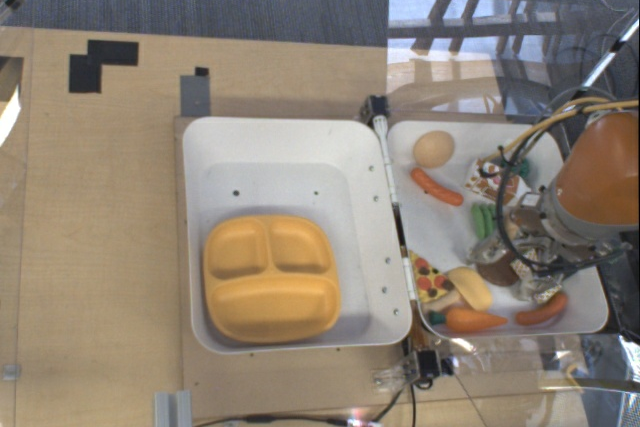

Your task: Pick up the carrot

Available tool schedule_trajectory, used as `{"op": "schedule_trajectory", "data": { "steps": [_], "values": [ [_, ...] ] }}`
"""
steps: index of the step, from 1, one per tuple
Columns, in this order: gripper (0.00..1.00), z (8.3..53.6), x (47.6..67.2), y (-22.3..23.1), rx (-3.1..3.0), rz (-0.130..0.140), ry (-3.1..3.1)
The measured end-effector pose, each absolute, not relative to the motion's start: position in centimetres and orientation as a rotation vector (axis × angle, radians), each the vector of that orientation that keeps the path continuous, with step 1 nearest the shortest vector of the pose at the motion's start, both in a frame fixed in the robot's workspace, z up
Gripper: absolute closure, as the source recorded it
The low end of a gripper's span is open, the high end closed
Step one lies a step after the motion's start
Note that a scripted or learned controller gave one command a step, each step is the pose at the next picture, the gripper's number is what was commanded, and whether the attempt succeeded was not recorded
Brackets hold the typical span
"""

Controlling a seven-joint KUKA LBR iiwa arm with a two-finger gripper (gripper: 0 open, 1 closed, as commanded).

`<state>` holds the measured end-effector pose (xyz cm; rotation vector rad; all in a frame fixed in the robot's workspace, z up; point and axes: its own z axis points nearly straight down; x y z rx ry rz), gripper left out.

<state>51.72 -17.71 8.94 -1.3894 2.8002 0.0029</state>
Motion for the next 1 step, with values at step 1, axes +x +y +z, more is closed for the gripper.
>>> {"op": "schedule_trajectory", "data": {
  "steps": [1],
  "values": [
    [0.0,28.25,51.69,-12.81,-1.302,-0.027,2.831]
  ]
}}
